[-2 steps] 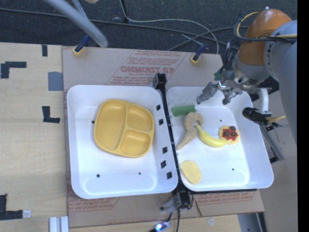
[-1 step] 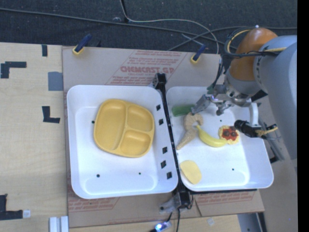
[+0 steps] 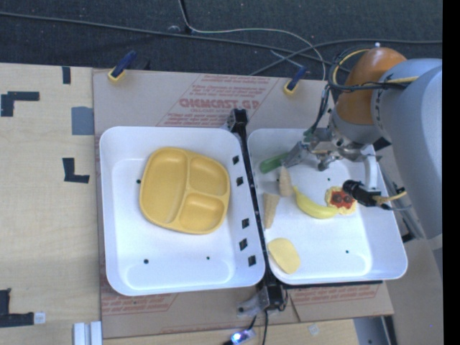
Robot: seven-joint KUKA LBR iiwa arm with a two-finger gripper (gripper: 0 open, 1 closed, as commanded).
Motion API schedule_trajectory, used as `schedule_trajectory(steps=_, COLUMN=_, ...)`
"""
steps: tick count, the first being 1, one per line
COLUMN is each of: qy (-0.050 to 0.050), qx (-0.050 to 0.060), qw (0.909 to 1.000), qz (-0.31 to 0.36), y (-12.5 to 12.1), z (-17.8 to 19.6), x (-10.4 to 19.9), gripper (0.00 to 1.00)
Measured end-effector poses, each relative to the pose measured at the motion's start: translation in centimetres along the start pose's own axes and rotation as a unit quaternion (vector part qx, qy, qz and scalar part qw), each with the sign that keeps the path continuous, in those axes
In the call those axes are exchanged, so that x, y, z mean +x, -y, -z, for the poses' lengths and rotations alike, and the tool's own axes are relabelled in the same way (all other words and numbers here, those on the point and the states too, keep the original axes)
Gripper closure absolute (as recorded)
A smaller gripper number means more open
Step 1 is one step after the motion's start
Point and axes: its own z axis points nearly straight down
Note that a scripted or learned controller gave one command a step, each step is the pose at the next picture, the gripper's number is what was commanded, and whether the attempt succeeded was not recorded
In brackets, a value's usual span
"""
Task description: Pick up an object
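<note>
With the end effector low over the right bin, its opening impossible to tell, beside a green piece and above the banana, it should centre on one item before closing.

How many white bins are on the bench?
2. The left bin holds a yellow plate; the right bin holds the banana and other food pieces.

Grey arm bends leftward, pincer pointing left.
</note>
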Motion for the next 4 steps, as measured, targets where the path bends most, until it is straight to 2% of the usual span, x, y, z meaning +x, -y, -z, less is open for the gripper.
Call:
schedule_trajectory(steps=1, qy=0.0, qx=0.006, qw=1.0, qz=0.002, y=0.3, z=0.5, x=0.1, gripper=1.0)
schedule_trajectory(steps=4, qy=-0.002, qx=0.007, qw=1.0, qz=0.001, y=1.2, z=14.8, x=0.7, gripper=1.0)
